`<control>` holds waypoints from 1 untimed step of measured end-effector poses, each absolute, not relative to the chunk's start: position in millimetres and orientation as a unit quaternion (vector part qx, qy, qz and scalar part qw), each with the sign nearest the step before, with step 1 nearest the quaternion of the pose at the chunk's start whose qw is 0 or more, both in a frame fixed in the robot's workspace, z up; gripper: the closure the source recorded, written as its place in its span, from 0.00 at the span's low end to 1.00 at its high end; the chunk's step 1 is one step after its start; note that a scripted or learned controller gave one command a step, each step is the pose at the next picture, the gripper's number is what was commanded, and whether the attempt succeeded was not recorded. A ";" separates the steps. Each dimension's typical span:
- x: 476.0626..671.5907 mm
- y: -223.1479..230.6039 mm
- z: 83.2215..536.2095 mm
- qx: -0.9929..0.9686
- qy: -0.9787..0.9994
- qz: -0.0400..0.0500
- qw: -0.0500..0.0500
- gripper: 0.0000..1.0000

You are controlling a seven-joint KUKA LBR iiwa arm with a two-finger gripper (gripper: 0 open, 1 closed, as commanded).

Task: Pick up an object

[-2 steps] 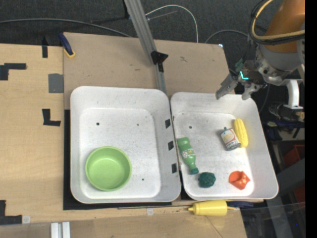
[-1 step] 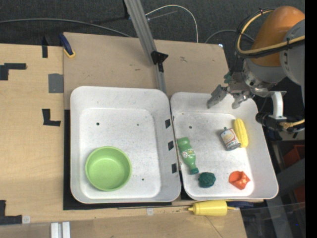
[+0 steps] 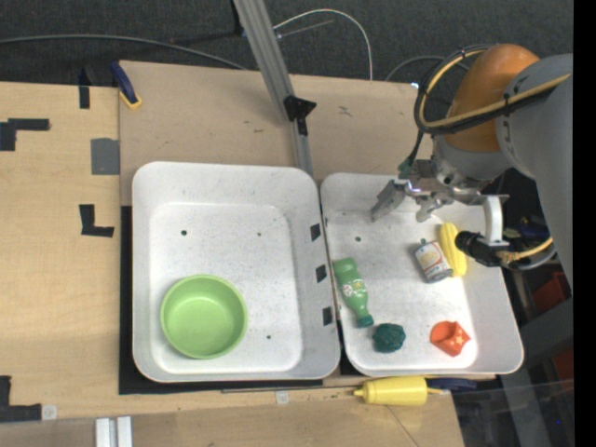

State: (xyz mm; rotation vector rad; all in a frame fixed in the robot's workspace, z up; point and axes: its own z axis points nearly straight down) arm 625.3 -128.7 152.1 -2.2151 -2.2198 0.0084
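Green bottle (image 3: 353,291) lying untouched at my six o'clock; my gripper (image 3: 407,203) hovering spread wide, gripping nothing; pick remaining.

Bare floor separates green bottle (image 3: 353,292) from small can (image 3: 431,261).

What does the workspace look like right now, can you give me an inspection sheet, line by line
Surface: wooden bench bearing a left bin and a right bin, side by side.
Job's things: in the right bin, a green bottle lying down, a dark green lump, a red piece, a small can and a yellow item beside it.
Clutter: green bowl in the left bin; yellow bottle on the bench's front edge.
Grippers: pincer open, above the right bin's far end, holding nothing.
Cables: loops at the arm's wrist; a thin wire beyond the bench.
Surroundings: slanted metal pole, dark floor.
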 end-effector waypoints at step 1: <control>624.1 -129.1 108.1 -0.706 -0.708 0.003 0.002 0.00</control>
